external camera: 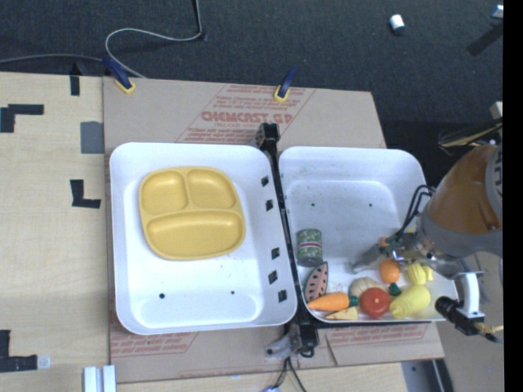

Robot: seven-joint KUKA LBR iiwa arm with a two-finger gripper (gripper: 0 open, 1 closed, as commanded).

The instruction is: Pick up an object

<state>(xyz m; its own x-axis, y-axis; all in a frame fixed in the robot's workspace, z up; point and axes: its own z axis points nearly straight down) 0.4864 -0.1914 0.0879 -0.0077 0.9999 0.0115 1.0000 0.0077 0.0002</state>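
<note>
Over the right bin (359,170), the gripper (391,253) hangs above the toy orange (390,272); I cannot tell its jaw state.

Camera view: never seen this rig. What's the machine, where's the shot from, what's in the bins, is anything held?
One fixed camera looks down at a slant on a bench. The machine is a robot arm, grey with an orange band, reaching in from the right; its gripper is down in the right bin, over the toy pile. I can't tell whether it holds anything.

The left bin holds a yellow divided plate. The right bin has toy food gathered in its near corner: a small can, a watermelon slice, a carrot, a tomato, a lemon, and a small orange piece close under the gripper. Both bins sit on cardboard.
</note>
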